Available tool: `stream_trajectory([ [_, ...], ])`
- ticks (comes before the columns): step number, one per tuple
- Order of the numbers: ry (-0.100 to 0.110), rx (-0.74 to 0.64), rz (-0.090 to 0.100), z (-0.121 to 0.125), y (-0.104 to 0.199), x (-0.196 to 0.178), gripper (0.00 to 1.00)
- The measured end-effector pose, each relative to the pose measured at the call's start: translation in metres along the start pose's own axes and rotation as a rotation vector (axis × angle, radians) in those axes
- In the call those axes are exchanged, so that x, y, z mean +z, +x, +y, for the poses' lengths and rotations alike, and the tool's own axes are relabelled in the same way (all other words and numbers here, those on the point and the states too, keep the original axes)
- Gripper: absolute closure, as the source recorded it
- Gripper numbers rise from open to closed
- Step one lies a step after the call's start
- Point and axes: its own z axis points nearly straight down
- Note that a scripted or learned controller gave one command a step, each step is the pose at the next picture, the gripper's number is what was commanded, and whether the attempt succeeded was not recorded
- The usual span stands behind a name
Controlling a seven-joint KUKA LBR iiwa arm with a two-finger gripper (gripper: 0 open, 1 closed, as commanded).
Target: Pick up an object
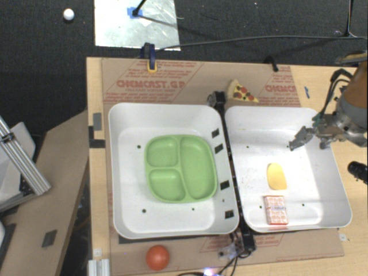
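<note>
The gripper (310, 135) hangs over the right bin (328, 171), toward its 2 o'clock corner, with the arm (352, 105) coming in from 3 o'clock. Its fingers (297, 141) appear spread, two dark tips pointing apart, and nothing sits between them, so I judge this to be the approach step: no object is picked up yet.

Two candidates lie in the right bin. A yellow object (276, 176), oblong and smooth-looking, rests near the bin's middle, at about 7 o'clock from the gripper and well apart from it. Just beyond it toward 6 o'clock lies a small pink-and-white box (275, 210), close to the bin's near wall, near the yellow object but not touching it.

The left bin (126, 131) carries a green divided tray (180, 167). Outside the bins, a pizza-slice toy (242, 91) lies on the table (322, 76) at 12 o'clock, and a red ball (157, 257) at 6 o'clock.

The next move calls for travelling toward 7 o'clock until centred over the yellow object, lining the spread fingers across its narrow width, then descending. Its rounded shape could slip if the closing is off-centre.
</note>
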Motion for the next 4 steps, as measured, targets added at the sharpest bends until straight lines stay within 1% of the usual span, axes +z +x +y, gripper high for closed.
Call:
stream_trajectory([
  [1,-0.011,-0.003,-0.002,0.003,0.000,-0.006,0.00],
  [3,-0.008,-0.001,-0.002,0.017,-0.007,0.084,0.00],
  [4,-0.009,-0.001,-0.002,0.017,-0.006,0.108,0.00],
])
